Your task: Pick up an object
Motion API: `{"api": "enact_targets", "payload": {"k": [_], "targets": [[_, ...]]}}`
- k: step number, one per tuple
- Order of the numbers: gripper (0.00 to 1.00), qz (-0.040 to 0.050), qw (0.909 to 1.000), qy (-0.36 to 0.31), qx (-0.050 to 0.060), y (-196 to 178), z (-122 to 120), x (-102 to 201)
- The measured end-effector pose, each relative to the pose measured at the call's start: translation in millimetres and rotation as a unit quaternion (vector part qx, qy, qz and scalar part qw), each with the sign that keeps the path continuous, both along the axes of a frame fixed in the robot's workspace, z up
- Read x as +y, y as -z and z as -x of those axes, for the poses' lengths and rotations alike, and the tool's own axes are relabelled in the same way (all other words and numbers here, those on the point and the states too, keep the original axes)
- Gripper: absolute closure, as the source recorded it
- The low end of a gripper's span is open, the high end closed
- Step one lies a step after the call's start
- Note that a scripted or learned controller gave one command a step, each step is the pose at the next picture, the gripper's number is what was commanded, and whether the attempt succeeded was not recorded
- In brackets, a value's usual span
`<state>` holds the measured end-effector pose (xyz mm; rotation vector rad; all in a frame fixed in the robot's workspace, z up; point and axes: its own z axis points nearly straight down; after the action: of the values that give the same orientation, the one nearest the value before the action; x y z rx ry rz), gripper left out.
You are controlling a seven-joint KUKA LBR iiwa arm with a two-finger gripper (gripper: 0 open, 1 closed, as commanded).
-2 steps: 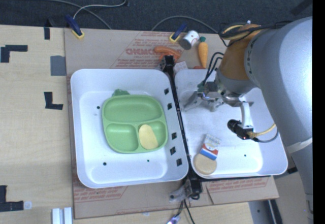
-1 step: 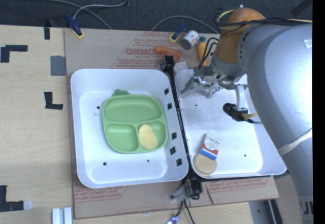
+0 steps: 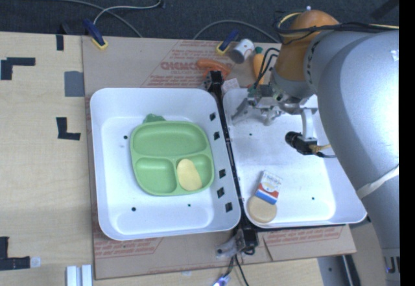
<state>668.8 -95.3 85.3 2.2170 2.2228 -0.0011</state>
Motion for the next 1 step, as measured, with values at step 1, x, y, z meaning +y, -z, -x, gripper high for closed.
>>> {"api": "enact_targets", "payload": {"k": [1], "targets": [[0.00, 0.0001, 1.0000, 0.000, 0.000, 0.0, 0.0, -1.0]]}}
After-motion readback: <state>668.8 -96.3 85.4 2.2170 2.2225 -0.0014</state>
